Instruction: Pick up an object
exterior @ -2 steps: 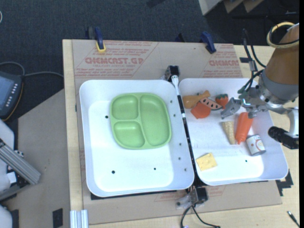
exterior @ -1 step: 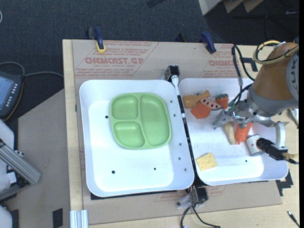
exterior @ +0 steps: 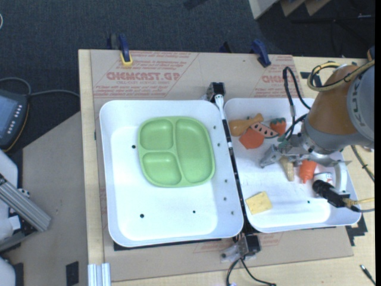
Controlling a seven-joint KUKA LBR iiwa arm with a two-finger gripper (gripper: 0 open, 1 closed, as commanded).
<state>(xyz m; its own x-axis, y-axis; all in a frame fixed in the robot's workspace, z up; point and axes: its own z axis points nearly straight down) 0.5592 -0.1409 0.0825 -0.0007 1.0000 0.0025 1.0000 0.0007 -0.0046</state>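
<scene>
While the arm [exterior: 339,109] reaches in from the right, its claw [exterior: 290,157] sits low inside the right bin [exterior: 286,216], near that bin's middle. Grey metal parts splay out to the left of the wrist, but whether the claw is wide or narrow cannot be told from this angle, and nothing can be seen gripped in it.

An orange-red piece [exterior: 307,170] lies just beside the claw on its lower right. Up and to the left, near the bin's far wall, sit three more small toys close together: a tan one [exterior: 239,126], a red wedge [exterior: 252,138] touching a watermelon-patterned slice [exterior: 262,127], and a small red one with a green top [exterior: 278,124]. One yellow cheese-like block [exterior: 258,202] lies apart, toward the near left corner.

Two white bins stand side by side on the surface [exterior: 95,177]. One green divided plate [exterior: 177,151], with three compartments, rests in the left bin [exterior: 125,219].
</scene>
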